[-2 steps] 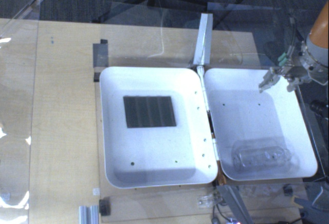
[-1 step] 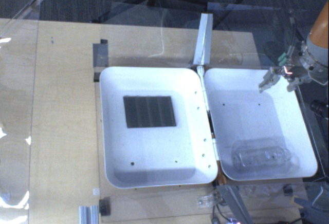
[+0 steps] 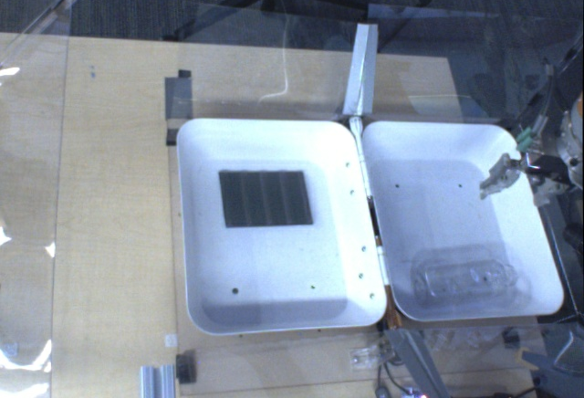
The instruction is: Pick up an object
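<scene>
Two white bins (image 3: 274,136): dark ribbed pad (image 3: 265,198), clear tray (image 3: 463,278); pincer (image 3: 500,175) state unclear.

A flat ridged pad (image 3: 265,198) lies in the left bin (image 3: 196,232), toward its back-left. A clear container (image 3: 463,277) lies at the right bin's (image 3: 429,159) front edge.

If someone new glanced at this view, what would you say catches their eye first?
Probably the dark ribbed rectangular pad lying flat in the left white bin, stark against the white. Next, the clear plastic container near the front of the right bin, almost see-through. The gripper reaches in over that bin's right rim.
</scene>
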### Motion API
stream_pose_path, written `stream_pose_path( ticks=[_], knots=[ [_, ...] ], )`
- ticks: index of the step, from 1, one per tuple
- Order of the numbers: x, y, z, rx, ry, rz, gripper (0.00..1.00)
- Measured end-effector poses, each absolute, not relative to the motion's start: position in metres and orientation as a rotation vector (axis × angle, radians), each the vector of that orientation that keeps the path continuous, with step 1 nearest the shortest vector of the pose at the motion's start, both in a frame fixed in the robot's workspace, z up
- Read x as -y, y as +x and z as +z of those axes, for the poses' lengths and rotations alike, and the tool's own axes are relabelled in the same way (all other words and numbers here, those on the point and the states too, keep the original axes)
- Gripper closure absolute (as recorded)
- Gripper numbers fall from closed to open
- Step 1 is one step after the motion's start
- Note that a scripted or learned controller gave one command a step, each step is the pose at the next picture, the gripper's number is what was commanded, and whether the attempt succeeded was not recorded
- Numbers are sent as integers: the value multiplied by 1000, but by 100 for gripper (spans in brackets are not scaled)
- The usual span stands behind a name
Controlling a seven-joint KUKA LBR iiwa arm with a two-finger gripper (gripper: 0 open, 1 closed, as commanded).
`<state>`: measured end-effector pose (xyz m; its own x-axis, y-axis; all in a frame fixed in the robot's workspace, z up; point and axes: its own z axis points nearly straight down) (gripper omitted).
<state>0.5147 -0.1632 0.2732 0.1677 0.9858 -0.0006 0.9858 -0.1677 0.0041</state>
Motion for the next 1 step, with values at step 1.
stream_pose_path(
  ticks=[1],
  knots=[
    [183,490,252,-1814,2563,3,0]
  ],
)
